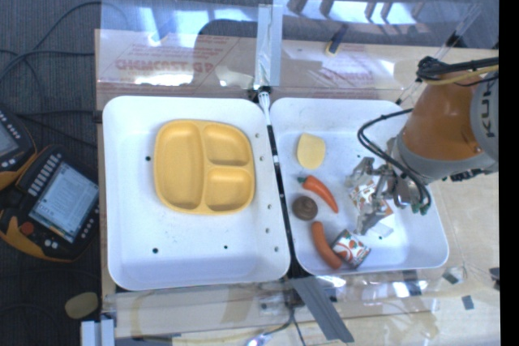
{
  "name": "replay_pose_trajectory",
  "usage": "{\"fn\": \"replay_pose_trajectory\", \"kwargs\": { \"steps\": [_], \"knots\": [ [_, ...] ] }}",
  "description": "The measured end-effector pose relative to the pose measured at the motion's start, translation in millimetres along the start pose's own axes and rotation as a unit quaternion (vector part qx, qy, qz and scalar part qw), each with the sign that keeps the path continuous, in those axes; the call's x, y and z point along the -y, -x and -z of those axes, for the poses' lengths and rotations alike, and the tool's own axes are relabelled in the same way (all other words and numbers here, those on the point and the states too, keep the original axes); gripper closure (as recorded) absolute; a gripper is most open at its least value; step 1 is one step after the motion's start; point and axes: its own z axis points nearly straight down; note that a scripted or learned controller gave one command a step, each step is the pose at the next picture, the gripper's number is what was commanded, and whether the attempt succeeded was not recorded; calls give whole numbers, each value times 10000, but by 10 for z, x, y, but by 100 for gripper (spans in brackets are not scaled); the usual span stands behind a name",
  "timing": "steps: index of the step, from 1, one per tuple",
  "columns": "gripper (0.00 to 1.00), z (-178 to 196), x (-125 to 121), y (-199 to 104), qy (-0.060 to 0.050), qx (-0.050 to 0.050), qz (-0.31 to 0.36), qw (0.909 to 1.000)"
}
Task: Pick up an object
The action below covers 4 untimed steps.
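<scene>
My gripper [375, 202] hangs right of the carrot [320, 191], maybe touching a crinkly wrapper [364, 188], and I cannot tell its grip.

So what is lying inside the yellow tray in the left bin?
Nothing visible: all three compartments of the tray look bare. Whatever is under the tray is covered.

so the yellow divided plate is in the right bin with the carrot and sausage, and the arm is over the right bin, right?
Not quite. The camera view shows the yellow divided plate alone in the left bin. The carrot and sausage lie in the right bin, and the arm is over that right bin.
</scene>
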Motion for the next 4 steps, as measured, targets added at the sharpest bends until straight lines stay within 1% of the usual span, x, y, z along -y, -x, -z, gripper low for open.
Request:
{"fn": "replay_pose_trajectory", "kwargs": {
  "steps": [1,2,3,4],
  "knots": [
    [100,104,6,16,-33,18,5,10000],
    [100,875,-872,-93,14,-20,1406,9901],
    [100,-57,-667,359,-5,9,2416,9704],
    [100,875,-1210,195,34,-10,4012,9160]
  ]
}}
